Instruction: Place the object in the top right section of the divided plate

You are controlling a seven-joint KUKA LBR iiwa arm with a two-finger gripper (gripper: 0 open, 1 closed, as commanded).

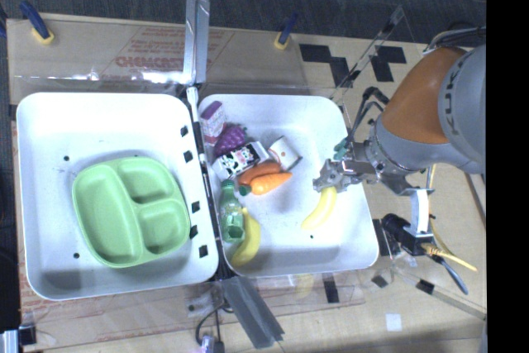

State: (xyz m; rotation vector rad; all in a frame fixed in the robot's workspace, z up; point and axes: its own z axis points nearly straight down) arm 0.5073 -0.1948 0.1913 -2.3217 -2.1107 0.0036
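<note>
From the camera view above, the bench is a tan board with printed red lettering and black marker squares, blue clamps at its far edge, dark carpet beyond. Two shallow white bins sit side by side on it. The left bin (33,178) bears a green divided plate (131,211) with three sections, lying near the bin's middle. The right bin (331,248) holds a cluster against its left wall: a purple bunch of grapes (229,136), a small black-and-white carton (237,160), a white box (283,152), an orange carrot (266,179), a green bottle (231,211) and a yellow banana (248,240) beside it.

My arm (430,116) comes in from the right, grey with the orange band bulging above the wrist, reaching low over the right bin's right side. My gripper (333,178) sits just at the upper tip of a second yellow banana (321,208), which lies slanted on the bin floor, well apart from the plate. My fingers look set around that tip, though at this slant I cannot tell whether they are open or clamped on it.
</note>
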